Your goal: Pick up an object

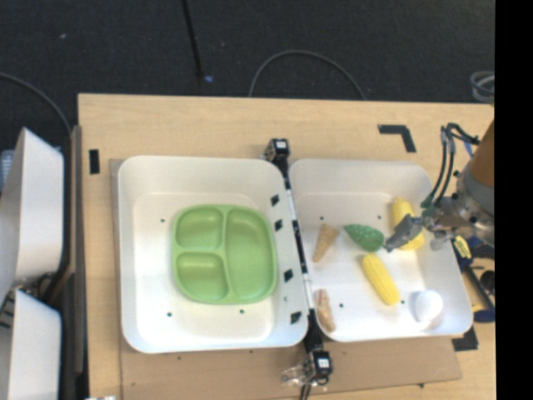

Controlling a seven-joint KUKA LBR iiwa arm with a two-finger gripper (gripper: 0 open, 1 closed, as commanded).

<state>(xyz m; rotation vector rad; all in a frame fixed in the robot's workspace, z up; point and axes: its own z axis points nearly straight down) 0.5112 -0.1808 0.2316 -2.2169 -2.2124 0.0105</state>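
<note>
Sitting at far left: a green divided plate point(225, 253) is lying flat in the left bin point(133, 223).
Lying right of the divider: a tan cone point(325, 242), a green leaf toy point(364, 237) and a corn cob point(381, 278) are resting apart in the right bin point(350, 177).
Hovering furthest right: the end effector point(408, 233) is hanging over a yellow piece point(401, 212); whether it is open or closed, I cannot tell.
Handling: the cob is looking light, stiff and slick; gripping across its middle seems best.
Writing: none is reading legibly.

Gripper point(405, 233) over right bin point(350, 177), by corn point(381, 278).
</note>
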